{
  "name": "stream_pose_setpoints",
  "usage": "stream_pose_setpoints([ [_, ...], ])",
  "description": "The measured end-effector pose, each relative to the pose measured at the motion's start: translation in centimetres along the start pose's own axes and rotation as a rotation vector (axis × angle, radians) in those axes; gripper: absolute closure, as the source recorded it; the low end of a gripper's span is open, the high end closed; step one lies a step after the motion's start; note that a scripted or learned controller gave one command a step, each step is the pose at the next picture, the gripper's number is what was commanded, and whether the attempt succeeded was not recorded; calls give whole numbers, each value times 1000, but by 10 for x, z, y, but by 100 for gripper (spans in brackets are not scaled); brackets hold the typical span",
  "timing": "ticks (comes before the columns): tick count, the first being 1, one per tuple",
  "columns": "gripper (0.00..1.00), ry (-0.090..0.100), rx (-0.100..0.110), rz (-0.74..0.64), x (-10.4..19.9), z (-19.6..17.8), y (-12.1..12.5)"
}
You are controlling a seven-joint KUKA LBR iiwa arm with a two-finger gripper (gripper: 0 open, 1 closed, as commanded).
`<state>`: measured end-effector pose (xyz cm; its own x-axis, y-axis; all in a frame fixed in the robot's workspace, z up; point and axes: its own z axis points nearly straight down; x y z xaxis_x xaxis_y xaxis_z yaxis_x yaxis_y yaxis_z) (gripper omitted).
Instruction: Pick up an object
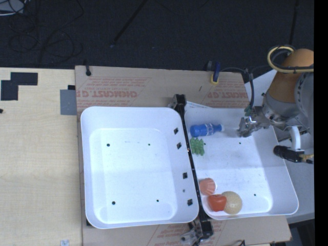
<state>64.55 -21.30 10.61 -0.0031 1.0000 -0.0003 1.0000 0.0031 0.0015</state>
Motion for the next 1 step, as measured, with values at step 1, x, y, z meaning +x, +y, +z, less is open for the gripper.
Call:
stream_pose_setpoints([
  [1,100,3,0,-3,74,-50,-8],
])
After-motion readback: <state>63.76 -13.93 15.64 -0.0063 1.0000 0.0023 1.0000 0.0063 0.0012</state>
